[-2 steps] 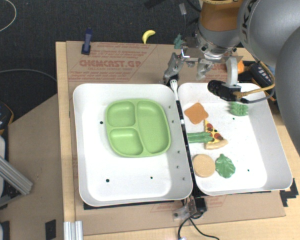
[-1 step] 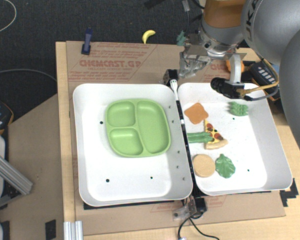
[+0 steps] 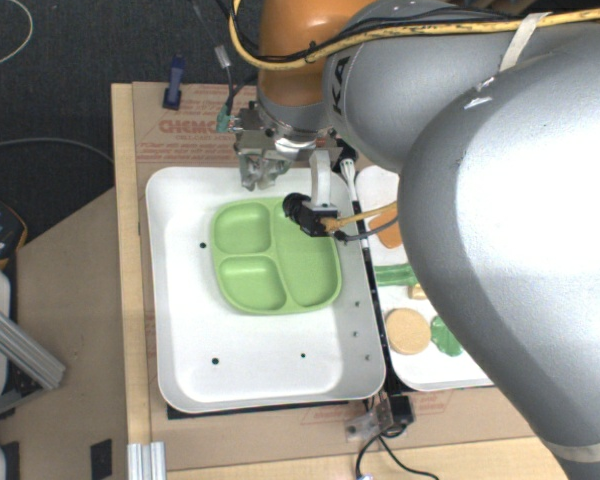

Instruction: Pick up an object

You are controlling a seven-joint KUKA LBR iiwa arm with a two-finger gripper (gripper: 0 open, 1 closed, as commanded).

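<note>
The green divided plate [image 3: 275, 258] is seen lying flat in the left white bin [image 3: 180, 298], toward that bin's far half, its long side running roughly along the bin's far-to-near line. The claw [image 3: 262, 173] is found just beyond the plate's far rim, hung over the bin's far edge, so the plate lies just to the near side of it; whether its fingers are apart or together cannot be told. A short move toward the plate's far rim is judged necessary.
</note>
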